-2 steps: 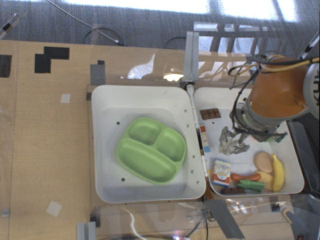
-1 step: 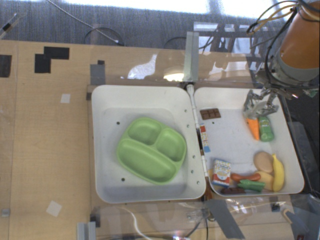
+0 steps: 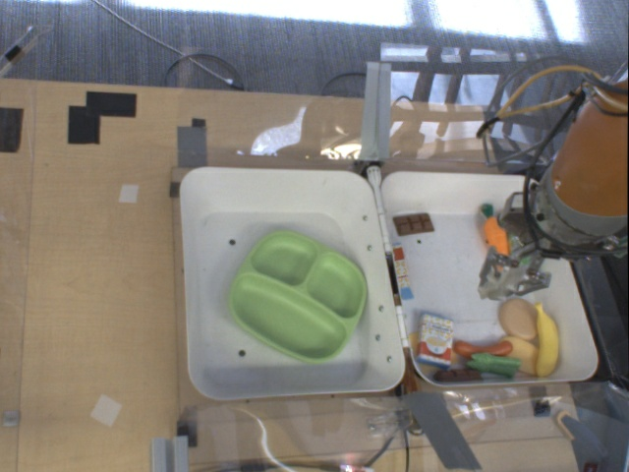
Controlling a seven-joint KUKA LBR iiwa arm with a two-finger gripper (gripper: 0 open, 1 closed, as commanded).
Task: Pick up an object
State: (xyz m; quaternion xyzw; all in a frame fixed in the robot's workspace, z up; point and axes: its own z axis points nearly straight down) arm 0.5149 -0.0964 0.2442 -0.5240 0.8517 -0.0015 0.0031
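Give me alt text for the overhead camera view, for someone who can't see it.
A grey robot arm reaches from the right, its gripper low in the right bin above a cluster of toy food: a banana, an egg, a carrot and a small carton. The left bin holds a green divided plate.

The arm [image 3: 590, 165] is cut off by the right edge. Small toys heaped beside the banana [image 3: 546, 338] overlap, too small to identify.
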